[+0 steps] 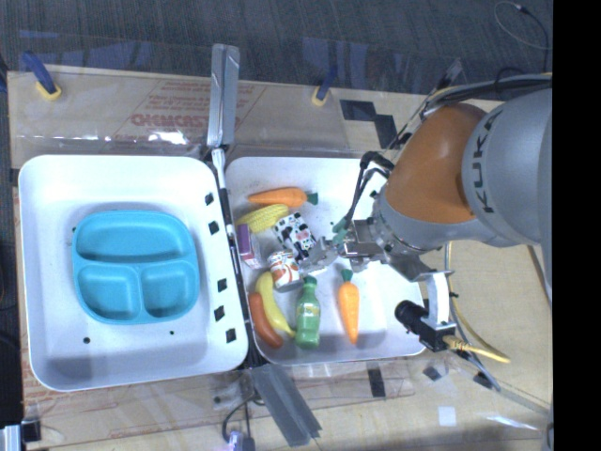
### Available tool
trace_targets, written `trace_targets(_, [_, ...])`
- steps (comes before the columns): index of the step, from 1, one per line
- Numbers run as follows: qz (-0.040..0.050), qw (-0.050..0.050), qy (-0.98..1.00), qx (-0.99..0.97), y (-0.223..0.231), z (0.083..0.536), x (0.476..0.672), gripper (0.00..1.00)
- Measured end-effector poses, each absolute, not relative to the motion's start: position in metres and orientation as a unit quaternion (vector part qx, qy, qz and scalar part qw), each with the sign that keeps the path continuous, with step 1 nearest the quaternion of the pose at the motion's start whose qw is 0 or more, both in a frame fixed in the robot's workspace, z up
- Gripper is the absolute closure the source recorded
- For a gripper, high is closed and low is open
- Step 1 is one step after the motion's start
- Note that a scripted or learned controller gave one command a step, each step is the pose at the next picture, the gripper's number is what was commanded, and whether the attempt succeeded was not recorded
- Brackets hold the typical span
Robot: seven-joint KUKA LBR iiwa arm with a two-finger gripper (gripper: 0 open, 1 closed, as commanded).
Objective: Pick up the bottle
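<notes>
- Green bottle (308,314): lying in the right bin (394,346) near its front wall, between a banana (269,303) and a carrot (348,310).
- Gripper (324,249): hovering over the bin's middle; whether the fingers are spread is not showing.
- Second carrot (278,196): lying farther back.
- Left bin (38,252): holding a blue tray (136,264).

robot lab or test cell, not home. big grey industrial arm (488,177) with orange band reaches over bench (122,111). two white bins (38,252) sit side by side on bench, taped plastic sheet under them. cables (521,17) trail on dark carpet (282,17) beyond bench. toy food (277,196) in bin nearest arm, blue divided tray (136,266) in other bin.
</notes>
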State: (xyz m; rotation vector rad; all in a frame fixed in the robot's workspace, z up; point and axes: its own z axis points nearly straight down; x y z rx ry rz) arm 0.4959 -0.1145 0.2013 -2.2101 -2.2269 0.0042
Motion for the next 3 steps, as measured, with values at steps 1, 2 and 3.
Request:
trace_targets(1, [0.0013, 0.001, -0.634, -0.773, -0.051, 0.191, 0.515, 0.00])
trace_targets(2, [0.0016, 0.002, -0.643, -0.766, -0.108, 0.100, 0.480, 0.00])
trace_targets(3, [0.0019, 0.002, -0.645, -0.764, -0.108, 0.109, 0.480, 1.00])
